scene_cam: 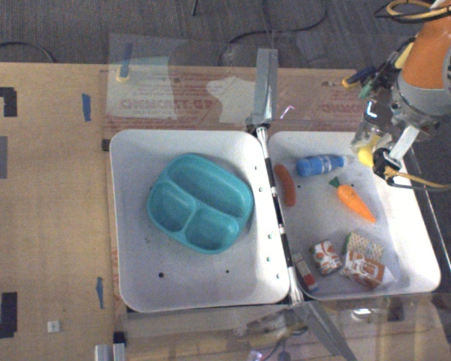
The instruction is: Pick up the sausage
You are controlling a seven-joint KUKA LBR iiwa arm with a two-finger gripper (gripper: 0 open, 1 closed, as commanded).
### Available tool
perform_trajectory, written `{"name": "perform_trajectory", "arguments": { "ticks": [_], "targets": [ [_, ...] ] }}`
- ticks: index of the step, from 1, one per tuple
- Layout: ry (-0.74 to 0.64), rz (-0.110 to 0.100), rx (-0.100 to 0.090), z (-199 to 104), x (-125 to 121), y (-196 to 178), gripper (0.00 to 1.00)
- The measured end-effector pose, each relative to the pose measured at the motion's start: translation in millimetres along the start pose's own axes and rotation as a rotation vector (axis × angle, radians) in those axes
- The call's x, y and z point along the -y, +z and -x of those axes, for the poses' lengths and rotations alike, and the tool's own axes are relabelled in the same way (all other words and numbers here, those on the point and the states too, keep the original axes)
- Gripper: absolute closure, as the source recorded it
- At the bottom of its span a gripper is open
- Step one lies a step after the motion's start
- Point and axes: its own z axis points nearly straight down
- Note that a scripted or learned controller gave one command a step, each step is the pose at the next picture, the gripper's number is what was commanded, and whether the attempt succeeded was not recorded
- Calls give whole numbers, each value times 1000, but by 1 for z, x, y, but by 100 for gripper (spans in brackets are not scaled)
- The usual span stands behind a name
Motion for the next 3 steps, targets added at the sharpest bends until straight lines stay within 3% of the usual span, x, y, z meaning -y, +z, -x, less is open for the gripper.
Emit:
{"name": "perform_trajectory", "arguments": {
  "ticks": [1,3],
  "targets": [
    [392,-2,0,-33,-8,-16,100],
    [898,-3,-1,-117,49,-33,100]
  ]
}}
